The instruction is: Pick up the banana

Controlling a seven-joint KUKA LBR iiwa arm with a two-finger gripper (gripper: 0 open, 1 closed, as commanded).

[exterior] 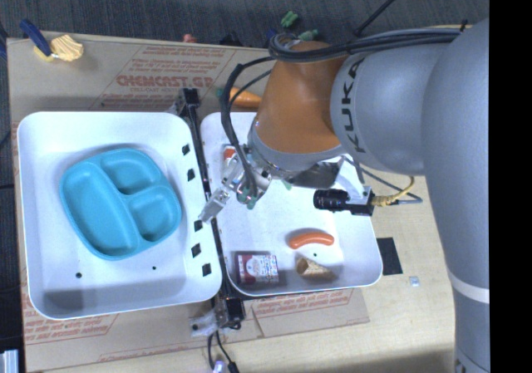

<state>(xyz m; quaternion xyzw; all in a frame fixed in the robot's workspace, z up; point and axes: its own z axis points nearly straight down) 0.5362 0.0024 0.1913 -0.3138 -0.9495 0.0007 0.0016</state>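
Observation:
My gripper (223, 199) hangs low over the left edge of the right bin (366, 257), close to the divider between the two bins. The grey arm and its orange band (295, 101) cover most of that bin's far half and hide what lies under them. An orange-yellow object (244, 99) pokes out from behind the arm at the bin's far left corner; I cannot tell what it is.
In the right bin's near part lie an orange sausage (310, 239), a bread-like piece (316, 267) and a small red box (255, 267). The left bin (33, 197) holds a blue divided plate (120, 201). A small yellow item (66, 49) lies outside the bins at far left.

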